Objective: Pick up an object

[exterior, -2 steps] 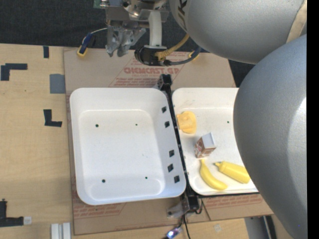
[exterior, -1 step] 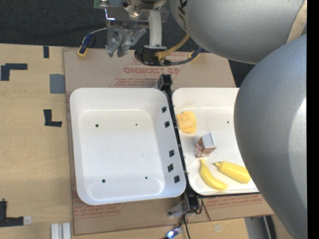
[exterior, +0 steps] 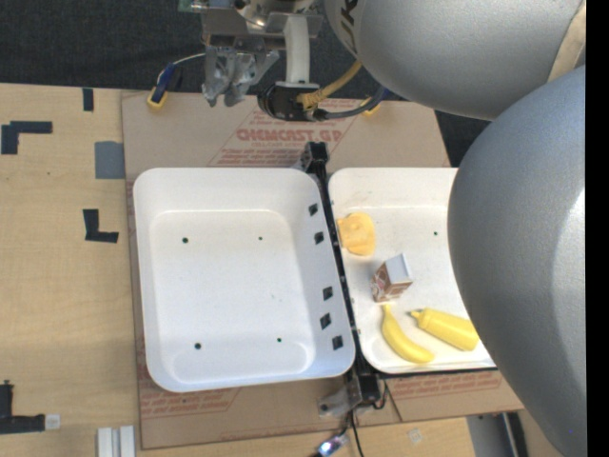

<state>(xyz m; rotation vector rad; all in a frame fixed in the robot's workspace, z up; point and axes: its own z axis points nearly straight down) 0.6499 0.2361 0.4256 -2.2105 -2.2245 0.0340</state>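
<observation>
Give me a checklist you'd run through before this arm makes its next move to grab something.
1. Objects to pick present: ok; banana, yellow bottle, small brown carton and pale yellow lump lie in the right bin.
2. Gripper over an object: not ok; it hangs beyond the bins' far edge.
3. Gripper free of load: ok; nothing between its fingers.
4. Objects separated: not ok; banana and bottle look nearly touching.
5. Right bin fully visible: not ok; the arm covers part.

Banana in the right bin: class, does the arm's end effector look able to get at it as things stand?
Probably yes. The banana lies uncovered, though a yellow bottle sits close beside it. The end effector hangs beyond the bins.
</observation>
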